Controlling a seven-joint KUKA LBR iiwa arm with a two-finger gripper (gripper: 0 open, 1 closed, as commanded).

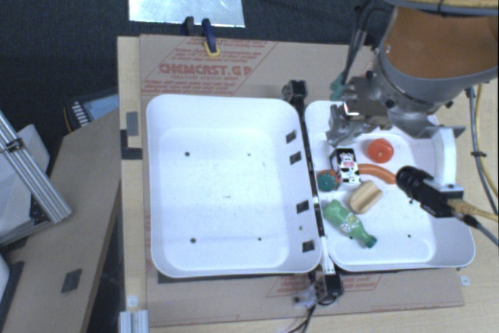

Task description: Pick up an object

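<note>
Toys grouped in right bin (448,242): green bottle (348,222) lying near front left, tan bread roll (364,197) just behind it, red tomato (380,149) farther back, orange carrot (377,171) between tomato and roll, small white figure (346,165) beside teal piece (326,182) close to divider. Gripper (343,138) positioned over back left of right bin, above white figure; state of jaws cannot be told. Left bin (222,183) alongside on counter (210,62).
</note>
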